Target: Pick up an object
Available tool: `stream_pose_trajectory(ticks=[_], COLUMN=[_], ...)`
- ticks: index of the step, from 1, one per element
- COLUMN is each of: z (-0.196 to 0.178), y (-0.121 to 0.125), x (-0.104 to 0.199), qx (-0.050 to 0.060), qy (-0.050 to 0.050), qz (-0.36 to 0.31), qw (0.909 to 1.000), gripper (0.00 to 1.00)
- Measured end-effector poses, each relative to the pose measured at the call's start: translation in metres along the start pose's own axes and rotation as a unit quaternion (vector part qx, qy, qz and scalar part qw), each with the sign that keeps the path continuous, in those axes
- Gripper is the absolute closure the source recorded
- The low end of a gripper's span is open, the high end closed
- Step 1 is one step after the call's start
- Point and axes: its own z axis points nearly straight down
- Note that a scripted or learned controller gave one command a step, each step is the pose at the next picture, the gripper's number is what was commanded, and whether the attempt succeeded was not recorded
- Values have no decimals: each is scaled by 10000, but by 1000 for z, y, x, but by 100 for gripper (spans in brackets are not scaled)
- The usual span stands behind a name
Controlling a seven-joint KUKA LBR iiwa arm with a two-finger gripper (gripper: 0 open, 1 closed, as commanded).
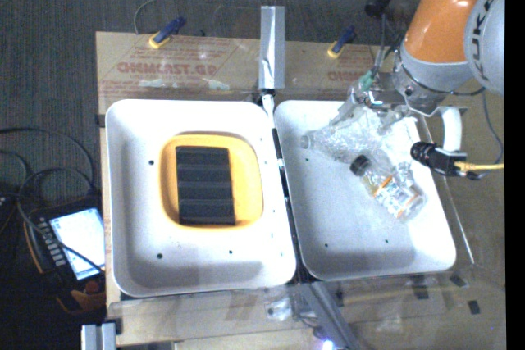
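Gripper (371, 97) hung over the far edge of the right bin (328, 250), above a crumpled clear plastic bag (349, 137); whether spread or pressed together, impossible to tell. A clear bottle (392, 184) with a dark cap lay slantwise just beside the bag, toward the bin's right wall. In the left bin (131, 250), well apart, sat a yellow tray (250, 176) carrying a ribbed black block (205, 184). Beyond both bins on the worktop (180, 65), two blue-and-yellow clamps (167, 32).
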Motion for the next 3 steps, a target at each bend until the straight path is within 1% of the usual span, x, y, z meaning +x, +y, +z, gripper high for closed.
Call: stream_pose_trajectory(ticks=[1,2,3], z=[49,153,157], y=[-2,5,-27], x=[-72,-109,-119], qx=[4,-36,-101], qy=[-14,-4,-21], qz=[130,-594,-2053], qw=[9999,9982,9787], gripper=[0,0,0])
